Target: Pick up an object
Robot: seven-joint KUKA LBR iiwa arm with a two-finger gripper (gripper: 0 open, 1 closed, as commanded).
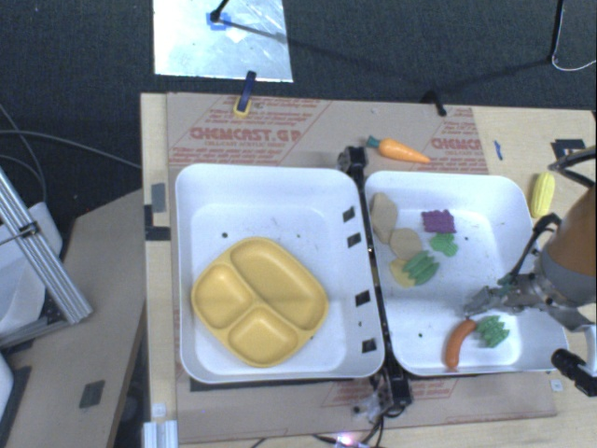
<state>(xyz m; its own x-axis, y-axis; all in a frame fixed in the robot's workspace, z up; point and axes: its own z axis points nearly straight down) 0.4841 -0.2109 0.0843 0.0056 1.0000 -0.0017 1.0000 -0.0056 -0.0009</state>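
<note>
The claw point(485, 299) hangs low over the right bin point(508, 194), near its lower right part; whether it is clenched or released cannot be told from this angle. Just below it lie a green toy point(493, 330) and, a little to its left, an orange sausage point(456, 342), neither seen in its grasp. Farther up and left of the claw sit a purple block point(438, 220), a small green piece point(444, 245), a green and yellow piece point(416, 269) and two tan pieces point(384, 213). Well to its left, the other bin point(215, 194) holds a yellow divided plate point(259, 300).

High fixed camera, slanted down, both bins point(280, 180) framed
</note>
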